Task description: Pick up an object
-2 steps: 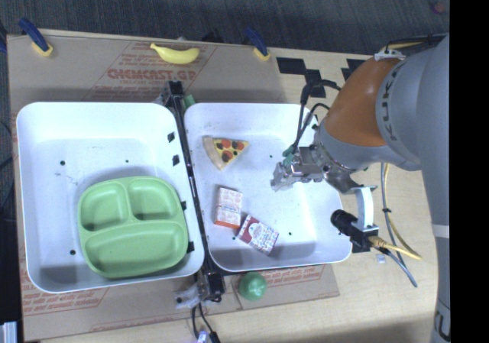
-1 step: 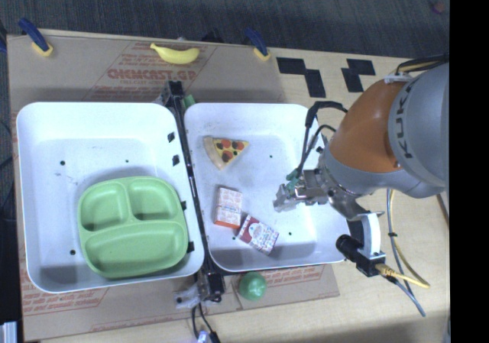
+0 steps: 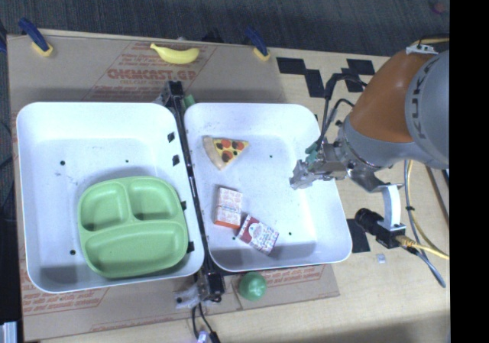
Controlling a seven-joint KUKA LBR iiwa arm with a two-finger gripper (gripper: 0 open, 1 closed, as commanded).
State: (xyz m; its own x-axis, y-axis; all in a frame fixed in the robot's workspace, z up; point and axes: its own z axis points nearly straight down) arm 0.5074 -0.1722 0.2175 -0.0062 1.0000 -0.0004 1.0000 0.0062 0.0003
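we read red "CHEMCAST" print on the cardboard sheet [image 3: 137, 74] at far left, partial "KU" lettering on the arm [image 3: 428, 105] at right, print on the small boxes [image 3: 228, 207] too blurred to read

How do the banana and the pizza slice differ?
The banana is plain yellow and curved; the pizza slice is a wedge with a tan crust and red, dark-spotted topping. The banana lies on the cardboard behind the bins; the pizza slice lies inside the right bin. Both look like toy food, untouched by the gripper.
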